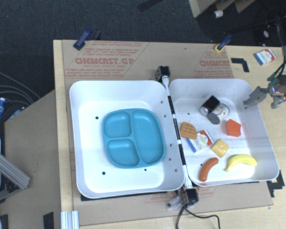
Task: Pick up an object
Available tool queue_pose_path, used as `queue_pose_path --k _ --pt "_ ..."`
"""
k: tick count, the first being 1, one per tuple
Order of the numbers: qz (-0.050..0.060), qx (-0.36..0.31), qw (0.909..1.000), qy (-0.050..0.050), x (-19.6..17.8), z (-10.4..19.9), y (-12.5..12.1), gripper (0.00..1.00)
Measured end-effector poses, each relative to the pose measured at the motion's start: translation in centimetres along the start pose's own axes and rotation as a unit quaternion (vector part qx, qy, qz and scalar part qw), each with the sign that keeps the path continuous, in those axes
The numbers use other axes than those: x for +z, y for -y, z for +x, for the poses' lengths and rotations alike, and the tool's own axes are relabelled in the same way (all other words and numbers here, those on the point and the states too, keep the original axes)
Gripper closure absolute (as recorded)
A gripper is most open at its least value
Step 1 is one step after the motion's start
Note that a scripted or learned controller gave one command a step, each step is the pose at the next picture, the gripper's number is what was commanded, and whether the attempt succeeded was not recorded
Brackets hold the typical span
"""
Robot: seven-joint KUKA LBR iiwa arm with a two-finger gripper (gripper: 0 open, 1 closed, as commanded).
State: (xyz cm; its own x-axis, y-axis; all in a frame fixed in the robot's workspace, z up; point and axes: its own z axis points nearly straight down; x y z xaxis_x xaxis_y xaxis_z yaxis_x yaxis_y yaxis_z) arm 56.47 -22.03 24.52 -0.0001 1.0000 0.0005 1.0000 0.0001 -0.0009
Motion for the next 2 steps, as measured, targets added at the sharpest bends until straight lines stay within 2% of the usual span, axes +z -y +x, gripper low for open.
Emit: queue_pose_path --k 1,2 --pt "0.001 -0.001 1.0 -0.001 12.1 -0.3 -2.8 0.0" --pt "-0.001 -0.001 1.0 0.0 16.1 2.7 -10.0 0.0"
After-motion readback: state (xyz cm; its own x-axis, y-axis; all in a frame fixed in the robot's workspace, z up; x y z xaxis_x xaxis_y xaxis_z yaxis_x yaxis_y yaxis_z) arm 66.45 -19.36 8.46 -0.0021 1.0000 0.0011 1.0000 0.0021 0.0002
